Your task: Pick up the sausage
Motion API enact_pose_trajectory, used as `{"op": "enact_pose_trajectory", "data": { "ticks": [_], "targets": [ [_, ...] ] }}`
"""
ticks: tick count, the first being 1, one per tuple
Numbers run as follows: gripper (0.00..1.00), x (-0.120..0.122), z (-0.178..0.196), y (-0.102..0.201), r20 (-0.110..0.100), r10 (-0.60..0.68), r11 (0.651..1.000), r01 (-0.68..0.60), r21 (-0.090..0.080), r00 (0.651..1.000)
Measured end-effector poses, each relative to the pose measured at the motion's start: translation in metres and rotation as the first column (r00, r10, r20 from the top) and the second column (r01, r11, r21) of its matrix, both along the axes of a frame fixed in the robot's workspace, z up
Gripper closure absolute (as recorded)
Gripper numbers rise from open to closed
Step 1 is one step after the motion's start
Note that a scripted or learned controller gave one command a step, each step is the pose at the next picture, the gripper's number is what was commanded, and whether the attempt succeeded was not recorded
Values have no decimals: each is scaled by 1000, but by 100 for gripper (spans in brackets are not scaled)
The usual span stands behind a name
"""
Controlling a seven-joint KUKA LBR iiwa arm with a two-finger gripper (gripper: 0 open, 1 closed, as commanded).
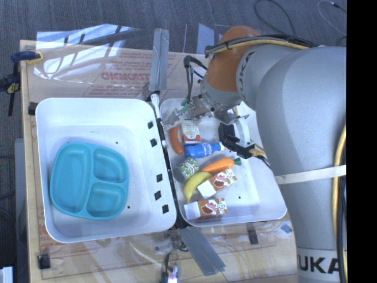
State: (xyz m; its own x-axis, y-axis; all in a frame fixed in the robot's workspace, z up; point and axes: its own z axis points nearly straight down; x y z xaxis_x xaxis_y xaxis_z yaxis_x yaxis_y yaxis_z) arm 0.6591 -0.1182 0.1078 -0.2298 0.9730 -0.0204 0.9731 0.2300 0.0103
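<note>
Sausage (175, 140) lies at right bin's (266, 200) left wall, long axis running near-far. Gripper (189, 112) hovers just up-right of it; can't tell its opening.

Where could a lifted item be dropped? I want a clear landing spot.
Left bin: bare floor above and right of the blue tray. Right bin: crowded beside the divider, sausage, banana, bottle; a bare strip along its right wall.

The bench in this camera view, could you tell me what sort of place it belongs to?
Probably a robotics lab's pick-and-place test station: a KUKA arm reaches over two white bins, one holding toy food like a sausage and banana, the other a blue divided plate.
</note>
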Motion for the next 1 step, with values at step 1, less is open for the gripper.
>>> {"op": "enact_pose_trajectory", "data": {
  "ticks": [1],
  "targets": [
    [0,2,1,1,4,41,999,-41,-2,999]
  ]
}}
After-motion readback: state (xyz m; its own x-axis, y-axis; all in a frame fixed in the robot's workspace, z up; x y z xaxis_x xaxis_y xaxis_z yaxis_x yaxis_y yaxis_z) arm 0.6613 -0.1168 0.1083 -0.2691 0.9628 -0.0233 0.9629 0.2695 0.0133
